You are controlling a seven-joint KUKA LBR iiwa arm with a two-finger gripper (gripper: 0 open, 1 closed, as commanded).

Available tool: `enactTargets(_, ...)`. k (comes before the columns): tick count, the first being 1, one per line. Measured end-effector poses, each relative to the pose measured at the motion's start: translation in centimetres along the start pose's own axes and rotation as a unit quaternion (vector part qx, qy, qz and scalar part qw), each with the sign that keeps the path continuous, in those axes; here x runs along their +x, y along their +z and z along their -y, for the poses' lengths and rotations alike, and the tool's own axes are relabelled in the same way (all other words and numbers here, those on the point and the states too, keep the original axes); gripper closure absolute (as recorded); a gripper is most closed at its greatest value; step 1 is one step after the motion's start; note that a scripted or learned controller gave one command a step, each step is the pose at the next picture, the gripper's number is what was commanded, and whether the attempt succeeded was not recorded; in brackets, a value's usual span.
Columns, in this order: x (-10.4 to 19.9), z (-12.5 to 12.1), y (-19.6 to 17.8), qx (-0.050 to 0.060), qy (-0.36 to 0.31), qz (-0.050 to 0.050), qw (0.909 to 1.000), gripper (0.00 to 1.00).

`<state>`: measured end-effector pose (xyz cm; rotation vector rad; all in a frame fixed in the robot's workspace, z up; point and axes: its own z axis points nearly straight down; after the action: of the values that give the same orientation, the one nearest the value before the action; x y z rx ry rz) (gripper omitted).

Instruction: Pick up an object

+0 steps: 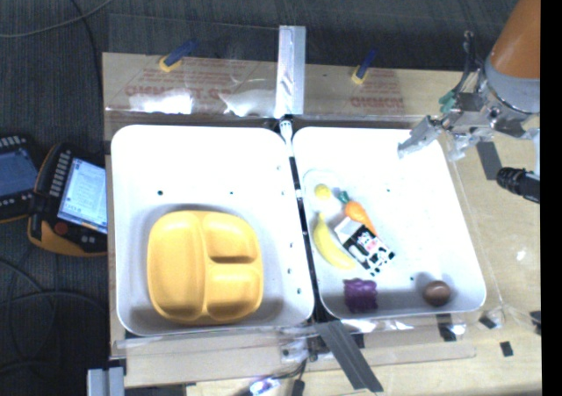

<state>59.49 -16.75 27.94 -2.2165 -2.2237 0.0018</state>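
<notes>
Worktop (509,236): pale wood | carries: left white bin (132,157), right white bin (457,201), side by side | behind bins: clear plastic sheet (219,78), upright metal bracket (291,69)

Two white bins (202,144) of smooth, slightly glossy plastic are seen on a pale wooden table (518,298). A yellow divided tray (205,264) appears as glossy moulded plastic, and a banana (327,245) has a similar sheen. A metal strip (291,69) looks brushed and dull.

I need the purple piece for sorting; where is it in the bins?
The purple piece lies in the right bin near its front wall, just below the banana and left of the brown ball.
</notes>
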Motion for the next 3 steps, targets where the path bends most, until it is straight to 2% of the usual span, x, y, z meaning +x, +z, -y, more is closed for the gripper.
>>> enactTargets(1,5.0,4.2,8.9,0.0,-0.089,0.0,0.996,0.0)
enactTargets(2,6.2,5.3,18.6,-0.001,-0.145,0.0,0.9895,0.0)
enactTargets(3,6.2,5.1,17.4,-0.004,-0.144,0.0,0.9895,1.0)
